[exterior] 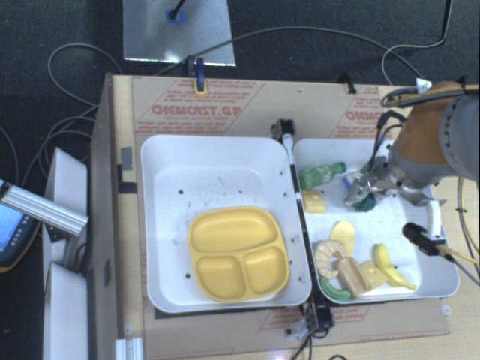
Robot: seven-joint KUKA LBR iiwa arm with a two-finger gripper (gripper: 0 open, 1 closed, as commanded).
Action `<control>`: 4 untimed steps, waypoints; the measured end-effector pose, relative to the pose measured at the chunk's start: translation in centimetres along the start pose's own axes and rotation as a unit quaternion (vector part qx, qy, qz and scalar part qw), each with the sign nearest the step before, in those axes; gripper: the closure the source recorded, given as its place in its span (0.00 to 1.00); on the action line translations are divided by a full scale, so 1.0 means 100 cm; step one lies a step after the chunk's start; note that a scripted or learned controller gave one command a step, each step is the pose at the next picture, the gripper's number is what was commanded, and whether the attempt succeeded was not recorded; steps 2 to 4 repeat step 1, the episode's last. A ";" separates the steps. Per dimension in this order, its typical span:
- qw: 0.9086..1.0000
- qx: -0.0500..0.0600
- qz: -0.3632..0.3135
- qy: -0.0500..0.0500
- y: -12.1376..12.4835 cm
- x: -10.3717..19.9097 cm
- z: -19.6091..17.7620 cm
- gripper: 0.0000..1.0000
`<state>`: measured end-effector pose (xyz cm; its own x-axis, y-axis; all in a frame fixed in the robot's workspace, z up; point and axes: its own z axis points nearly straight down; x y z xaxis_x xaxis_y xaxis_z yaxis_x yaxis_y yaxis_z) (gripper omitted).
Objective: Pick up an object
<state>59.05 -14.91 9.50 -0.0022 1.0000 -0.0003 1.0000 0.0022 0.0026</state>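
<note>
My gripper (pixel 361 194) hangs low over the back of the right bin (pixel 439 280), and the arm reaches in from the right. A small teal object (pixel 367 204) lies right at its tip, partly hidden by it. A green bottle (pixel 322 175) lies just to the left of the gripper, with a yellow block (pixel 314 202) below it. Toward the front of the bin sit a pale yellow slice (pixel 343 235), a ridged beige ring (pixel 328 254), a wooden block (pixel 352 275), a banana (pixel 391 265) and a green piece (pixel 334 291).
The left bin (pixel 176 163) holds a yellow divided tray (pixel 238 252). A black clip (pixel 284 130) sits at the back of the wall where the two bins meet. Cables run along the right side and behind the bench.
</note>
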 end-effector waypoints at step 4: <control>1.000 0.000 -0.001 0.001 -0.036 0.101 -0.090 1.00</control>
